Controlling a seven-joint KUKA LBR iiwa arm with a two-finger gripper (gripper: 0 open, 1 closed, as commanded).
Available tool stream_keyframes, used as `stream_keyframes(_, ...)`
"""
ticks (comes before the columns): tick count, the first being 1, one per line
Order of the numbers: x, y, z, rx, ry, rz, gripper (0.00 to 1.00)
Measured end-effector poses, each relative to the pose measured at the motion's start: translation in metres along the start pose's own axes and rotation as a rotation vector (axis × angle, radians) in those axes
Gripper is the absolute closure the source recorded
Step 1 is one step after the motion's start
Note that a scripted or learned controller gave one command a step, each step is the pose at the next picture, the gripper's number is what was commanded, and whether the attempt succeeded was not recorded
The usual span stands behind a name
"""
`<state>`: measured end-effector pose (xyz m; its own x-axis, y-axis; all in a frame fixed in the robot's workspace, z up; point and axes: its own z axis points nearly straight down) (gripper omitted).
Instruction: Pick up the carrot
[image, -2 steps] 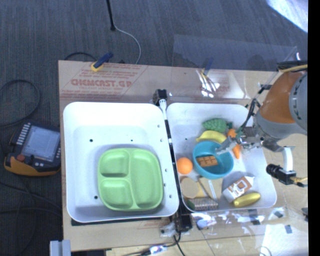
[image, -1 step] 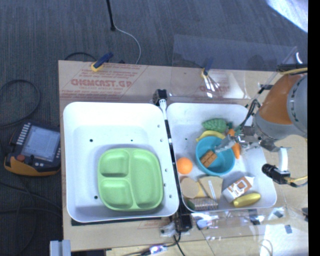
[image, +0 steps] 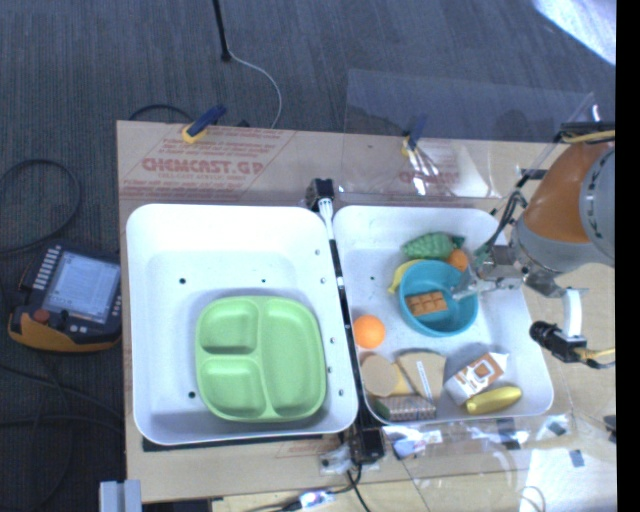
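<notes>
Carrot (image: 458, 259): a small orange piece at the back of the right bin (image: 520, 330), wedged between the green leafy item (image: 432, 244) and the rim of the blue bowl (image: 438, 299).
Pincer (image: 478, 280): low over the bowl's right edge, just beside the carrot; whether it is clenched or released cannot be told from this slant, and nothing is seen held in it.
Risk, wrong target: the pincer sits nearer the bowl than the carrot (the two almost touch), so a closing grip may catch the bowl rim.
Risk, crowding: the leafy item could be pinched along with the carrot.
Risk, slip: little of the carrot shows, so it may roll away under the bowl.
Distractor: the orange ball (image: 369, 331) shares its colour.
</notes>
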<state>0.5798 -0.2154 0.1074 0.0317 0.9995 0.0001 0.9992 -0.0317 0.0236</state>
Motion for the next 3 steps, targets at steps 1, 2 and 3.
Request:
stream_keyframes(1, 0.011, -0.012, 0.005, -0.013, -0.021, -0.402, 1.00)
stream_keyframes(2, 0.078, 0.029, -0.054, 0.022, 0.000, -0.150, 1.00)
stream_keyframes(3, 0.046, 0.024, -0.061, 0.026, -0.007, 0.261, 1.00)
